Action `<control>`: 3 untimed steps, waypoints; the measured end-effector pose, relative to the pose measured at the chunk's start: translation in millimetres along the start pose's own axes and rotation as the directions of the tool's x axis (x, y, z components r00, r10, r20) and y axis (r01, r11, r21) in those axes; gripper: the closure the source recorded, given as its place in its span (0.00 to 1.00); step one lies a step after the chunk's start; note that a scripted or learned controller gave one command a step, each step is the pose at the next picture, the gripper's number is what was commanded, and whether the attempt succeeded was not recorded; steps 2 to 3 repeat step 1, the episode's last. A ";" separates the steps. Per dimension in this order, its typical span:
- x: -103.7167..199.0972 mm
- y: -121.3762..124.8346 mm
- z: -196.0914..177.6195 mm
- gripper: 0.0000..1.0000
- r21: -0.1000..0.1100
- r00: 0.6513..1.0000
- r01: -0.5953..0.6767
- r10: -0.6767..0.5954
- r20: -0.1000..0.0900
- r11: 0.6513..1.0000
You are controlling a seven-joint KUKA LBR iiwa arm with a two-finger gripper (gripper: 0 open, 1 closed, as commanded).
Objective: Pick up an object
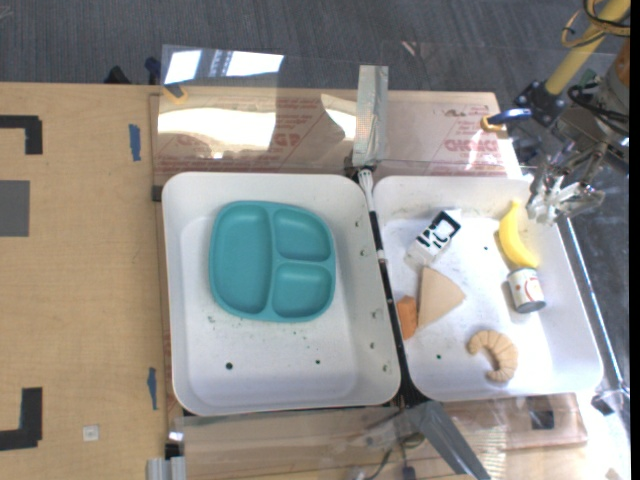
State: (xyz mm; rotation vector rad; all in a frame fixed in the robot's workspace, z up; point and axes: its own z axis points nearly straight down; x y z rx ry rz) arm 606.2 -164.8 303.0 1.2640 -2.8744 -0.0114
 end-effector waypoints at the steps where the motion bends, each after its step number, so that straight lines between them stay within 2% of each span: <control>1: -3.0 -45.6 -14.8 1.00 0.013 0.904 0.427 -0.427 0.000 0.904; 3: -3.0 -45.6 -14.8 1.00 0.013 0.904 0.427 -0.427 0.000 0.904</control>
